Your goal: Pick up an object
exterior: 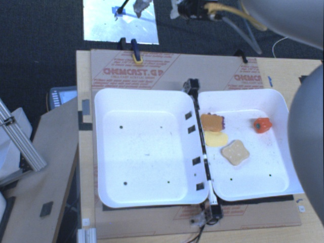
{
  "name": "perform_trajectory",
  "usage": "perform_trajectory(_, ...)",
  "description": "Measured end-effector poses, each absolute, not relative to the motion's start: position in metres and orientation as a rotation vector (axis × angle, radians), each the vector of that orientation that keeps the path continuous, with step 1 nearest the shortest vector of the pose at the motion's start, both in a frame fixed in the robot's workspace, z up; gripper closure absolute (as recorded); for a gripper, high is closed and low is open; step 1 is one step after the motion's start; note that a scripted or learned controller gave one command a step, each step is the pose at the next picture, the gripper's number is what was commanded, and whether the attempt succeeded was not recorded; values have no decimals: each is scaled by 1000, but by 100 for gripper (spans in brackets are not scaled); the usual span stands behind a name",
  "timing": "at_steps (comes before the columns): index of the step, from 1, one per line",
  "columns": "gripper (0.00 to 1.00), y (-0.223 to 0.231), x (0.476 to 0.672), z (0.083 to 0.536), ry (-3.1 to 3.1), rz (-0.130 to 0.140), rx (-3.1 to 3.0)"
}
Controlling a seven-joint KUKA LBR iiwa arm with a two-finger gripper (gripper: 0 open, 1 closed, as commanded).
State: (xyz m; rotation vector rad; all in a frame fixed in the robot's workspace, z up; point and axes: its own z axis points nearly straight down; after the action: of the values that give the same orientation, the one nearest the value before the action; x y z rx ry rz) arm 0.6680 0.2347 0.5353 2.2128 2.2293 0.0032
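Observation:
The right bin holds several small items. An orange-brown block with a purple edge lies near its left wall. Just below that is a flat yellow piece, and a tan bread-like slice lies below and to the right. A red-orange pepper-like piece rests toward the right side. My gripper hangs at the top edge of the view, beyond the far side of the bins and well away from all the items. Nothing shows in it.
The left bin sits beside the right one, joined by a black clipped divider. The grey arm covers the right edge. A shiny plate lies on the floor at the back. A metal rail stands at the left.

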Motion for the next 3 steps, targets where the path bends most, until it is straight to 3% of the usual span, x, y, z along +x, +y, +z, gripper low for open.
perform_trajectory(1, 100, 235, 668, 547, 2233, 7, 2207)
perform_trajectory(2, 0, 235, 668, 547, 2234, 6, 2207)
perform_trajectory(3, 100, 236, 668, 558, 2238, 11, 2202)
